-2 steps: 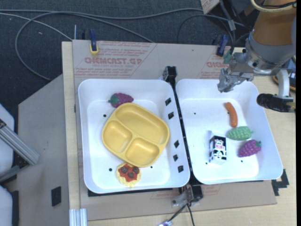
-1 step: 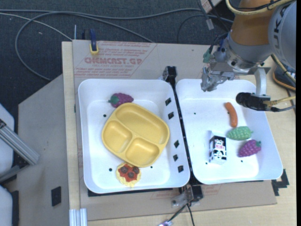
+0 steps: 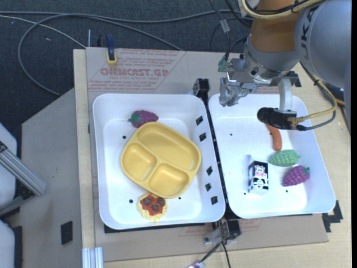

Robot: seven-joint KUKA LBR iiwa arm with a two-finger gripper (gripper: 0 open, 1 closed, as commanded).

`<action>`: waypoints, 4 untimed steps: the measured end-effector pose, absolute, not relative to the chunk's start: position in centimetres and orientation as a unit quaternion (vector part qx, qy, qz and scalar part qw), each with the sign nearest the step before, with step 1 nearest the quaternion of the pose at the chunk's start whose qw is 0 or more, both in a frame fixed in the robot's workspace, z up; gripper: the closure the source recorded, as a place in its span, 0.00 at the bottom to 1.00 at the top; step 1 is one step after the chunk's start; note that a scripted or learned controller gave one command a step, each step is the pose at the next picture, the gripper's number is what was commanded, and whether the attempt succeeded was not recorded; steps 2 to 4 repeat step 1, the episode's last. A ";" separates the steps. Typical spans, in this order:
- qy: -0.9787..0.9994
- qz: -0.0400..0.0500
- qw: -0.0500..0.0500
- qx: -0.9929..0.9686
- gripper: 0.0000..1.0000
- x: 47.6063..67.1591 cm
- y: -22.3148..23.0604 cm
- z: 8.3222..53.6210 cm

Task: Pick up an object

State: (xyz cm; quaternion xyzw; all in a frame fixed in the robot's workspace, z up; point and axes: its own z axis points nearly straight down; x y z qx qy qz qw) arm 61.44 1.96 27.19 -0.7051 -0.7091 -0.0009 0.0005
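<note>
Overhead, the gripper [image 3: 232, 95] is hovering at the right bin's [image 3: 235, 149] far corner, grip unreadable, nothing lifted yet

Left bin [image 3: 106, 169], right bin [image 3: 234, 147], cardboard sheet [image 3: 167, 66], blue clamp [image 3: 111, 47]

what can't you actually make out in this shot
Camera view:
- Orange carrot-shaped toy: upper end covered by the arm's wrist.
- Round red-and-yellow pizza toy: top edge under the yellow divided plastic plate.
- Black-and-white cow-print box: markings too small to read.
- Grey arm: cut off by the top and right edges.
</note>
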 end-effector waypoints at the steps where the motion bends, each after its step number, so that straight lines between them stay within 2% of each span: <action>1: -0.709 -0.001 0.001 -0.705 1.00 61.7 6.9 27.0; 4: -0.709 -0.001 0.001 -0.705 1.00 61.7 6.9 27.0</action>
